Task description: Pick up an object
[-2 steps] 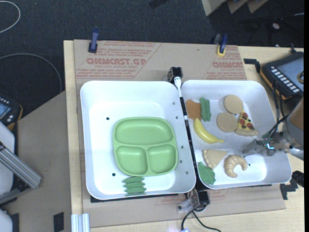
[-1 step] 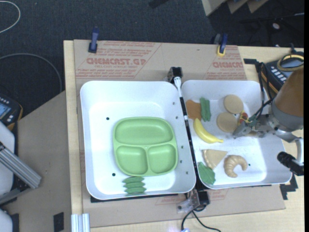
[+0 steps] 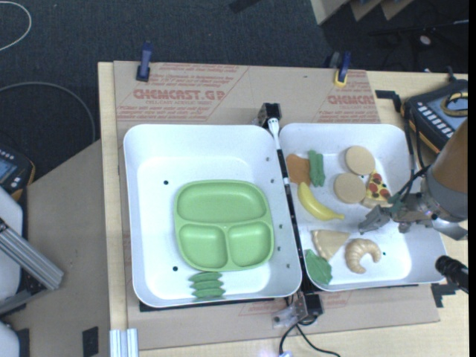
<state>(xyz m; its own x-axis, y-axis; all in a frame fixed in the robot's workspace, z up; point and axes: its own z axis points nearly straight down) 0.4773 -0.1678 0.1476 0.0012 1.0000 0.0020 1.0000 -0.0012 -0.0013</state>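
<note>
My gripper (image 3: 377, 220) hangs over the right bin (image 3: 394, 136), near its right wall and just above the croissant (image 3: 362, 254). The fingers (image 3: 370, 223) point toward the bin's centre; how far apart they stand I cannot tell, and nothing is visible between them. My arm enters across the bin's right edge.

The right bin is crowded. The croissant lies near the front edge, with a pale wedge (image 3: 328, 241) just beside it on the left and a green leafy piece (image 3: 320, 268) at the front left corner. A banana (image 3: 317, 203) lies along the left side. An orange piece (image 3: 297, 169) and a green pod (image 3: 317, 168) sit at the back left. Two round tan biscuits (image 3: 360, 159) occupy the back centre, and a pizza slice (image 3: 375, 188) lies just right of them. Open floor remains at the front right corner and along the back wall.

The left bin (image 3: 149, 222) holds a green divided plate (image 3: 224, 224) at its centre and a green ridged piece (image 3: 207, 284) at the front edge. Its left and back margins are open.
</note>
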